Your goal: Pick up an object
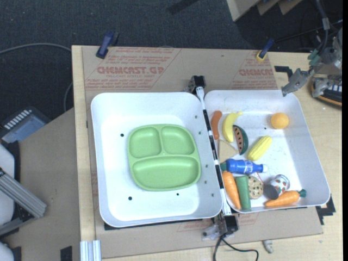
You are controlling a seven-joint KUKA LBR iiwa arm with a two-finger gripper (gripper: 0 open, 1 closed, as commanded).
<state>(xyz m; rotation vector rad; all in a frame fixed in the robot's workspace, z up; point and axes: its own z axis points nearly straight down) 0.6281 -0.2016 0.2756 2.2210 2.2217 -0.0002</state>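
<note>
Left bin (109,145): a green divided plate (163,156) is held; nothing small to pick is seen.
Right bin (310,140): toy food is crowded at the near left; the carrot (231,189) and bottle (243,166) are touching neighbours.
Orange (279,120): set apart, the likeliest pick.
Gripper (296,83): parked beyond the bin's far corner; its opening cannot be told; nothing is held.
Risk: neighbours may be nudged, or the round orange rolled away.

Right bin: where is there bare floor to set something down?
In the right bin, bare floor lies between the orange, the corn and the right wall. The left side and near edge are crowded: banana, blue bottle, carrots. The left bin has bare margins around the green plate.
</note>
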